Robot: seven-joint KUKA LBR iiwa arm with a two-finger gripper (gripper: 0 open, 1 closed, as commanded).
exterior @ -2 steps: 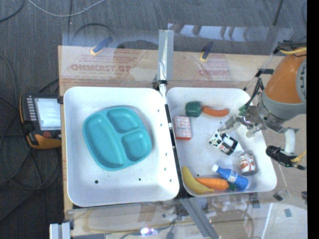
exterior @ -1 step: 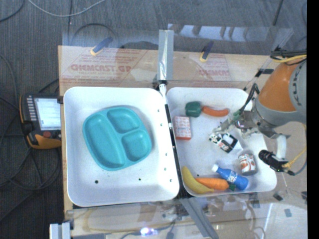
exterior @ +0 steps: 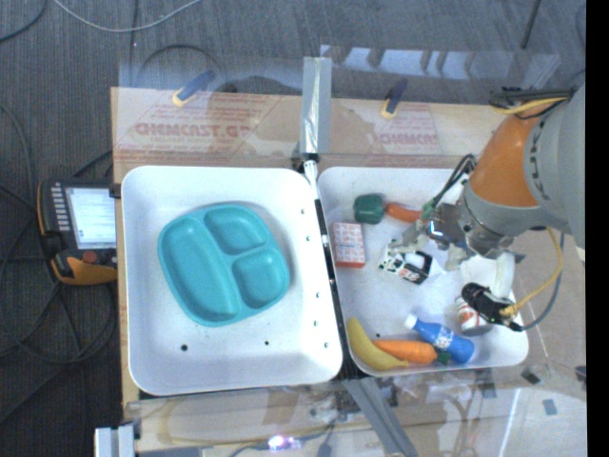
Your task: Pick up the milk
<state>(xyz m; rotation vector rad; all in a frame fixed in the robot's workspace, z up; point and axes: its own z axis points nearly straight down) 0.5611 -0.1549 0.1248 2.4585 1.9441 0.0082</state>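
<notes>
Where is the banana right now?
The banana lies in the right bin, along its near edge by the left corner, right beside the carrot and the blue bottle.

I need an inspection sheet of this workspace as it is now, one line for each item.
surface: left bin and right bin, white, side by side.
job's things: milk, probably the black-and-white carton in the right bin.
clutter: teal plate in the left bin; in the right bin a red-white box, green toy, banana, carrot, blue bottle.
grippers: gripper low over the right bin, right beside the milk.
cables: yellow cable beside the arm; dark cables on the floor.
surroundings: pendant left of the bins.
</notes>
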